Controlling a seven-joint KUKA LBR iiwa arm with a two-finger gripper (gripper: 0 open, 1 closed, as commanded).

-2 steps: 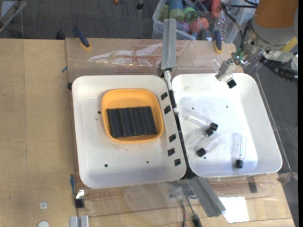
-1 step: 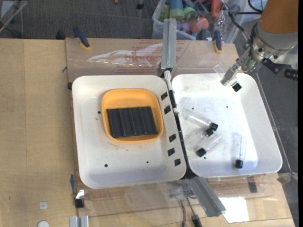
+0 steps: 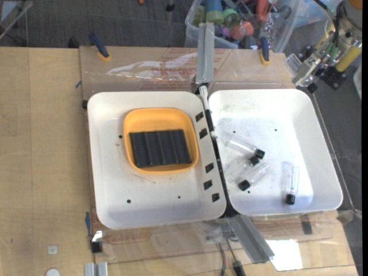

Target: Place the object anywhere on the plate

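Wooden bench carrying two shallow white bins side by side, split by a grey divider with black tabs. Left bin holding a yellow-orange plate, squarish with rounded corners, near the bin's middle. Already resting on that plate: a dark ribbed rectangular block, covering most of its floor. Right bin holding three clear plastic vials with black caps: one near the divider, one just below it and slanted, one upright in the picture toward the right wall. Loose black cap lying beside the slanted vial. Beyond the bench, a clear tub of coloured clutter.

Likely trouble from here: clear, round vials, apt to roll or slip under a pinch; two lying close together, so a descent between them could nudge both and grasp neither. Little bare plate left around the block, so a dropped vial could roll off the ribs into the bin.

Arm parked high at the upper right, past the right bin's far corner, well apart from every vial. Jaws pointing down-left toward the bin; open or closed, cannot tell at this size. Nothing visibly carried.
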